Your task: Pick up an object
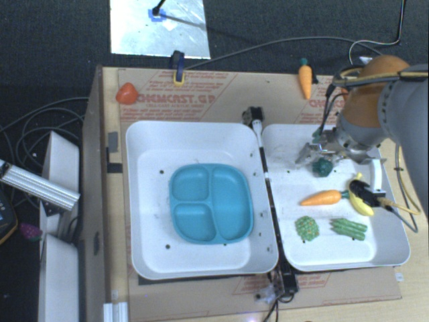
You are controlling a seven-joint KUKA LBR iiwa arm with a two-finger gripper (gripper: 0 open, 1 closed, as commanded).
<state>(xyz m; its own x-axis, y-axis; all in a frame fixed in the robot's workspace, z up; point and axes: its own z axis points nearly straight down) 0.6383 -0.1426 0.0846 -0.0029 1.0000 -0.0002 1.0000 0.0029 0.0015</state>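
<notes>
Hovering near the right bin's [288, 180] back wall, I see my gripper [322, 154] over a teal ball [324, 168]; jaws' state unclear. Carrot [320, 198] lies just beyond.

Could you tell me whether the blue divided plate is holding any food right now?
Empty: the blue divided plastic plate in the left white bin shows bare compartments.
</notes>
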